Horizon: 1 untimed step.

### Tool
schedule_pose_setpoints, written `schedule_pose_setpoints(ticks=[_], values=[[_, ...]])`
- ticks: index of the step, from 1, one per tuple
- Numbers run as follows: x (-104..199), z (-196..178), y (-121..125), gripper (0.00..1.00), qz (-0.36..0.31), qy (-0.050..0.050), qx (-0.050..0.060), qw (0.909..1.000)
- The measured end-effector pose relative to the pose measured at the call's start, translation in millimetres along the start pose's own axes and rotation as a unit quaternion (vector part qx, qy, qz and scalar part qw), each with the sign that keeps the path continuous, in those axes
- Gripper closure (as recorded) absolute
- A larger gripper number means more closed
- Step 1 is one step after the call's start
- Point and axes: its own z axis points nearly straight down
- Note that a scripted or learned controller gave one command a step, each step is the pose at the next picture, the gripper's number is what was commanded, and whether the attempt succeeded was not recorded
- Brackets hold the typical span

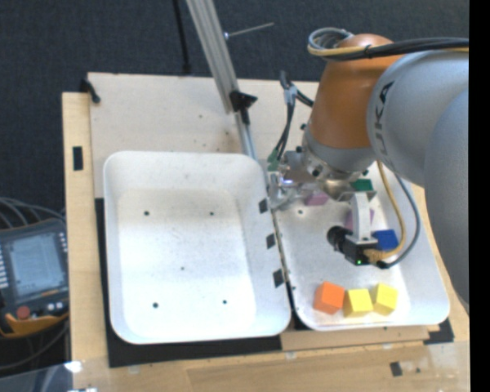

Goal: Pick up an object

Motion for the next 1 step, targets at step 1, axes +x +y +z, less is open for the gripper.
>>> schedule_pose_setpoints(ticks=[1], values=[[40.3, 12.0, 18.2, 1.00, 0.001, -0.001, 0.000, 1.0000]])
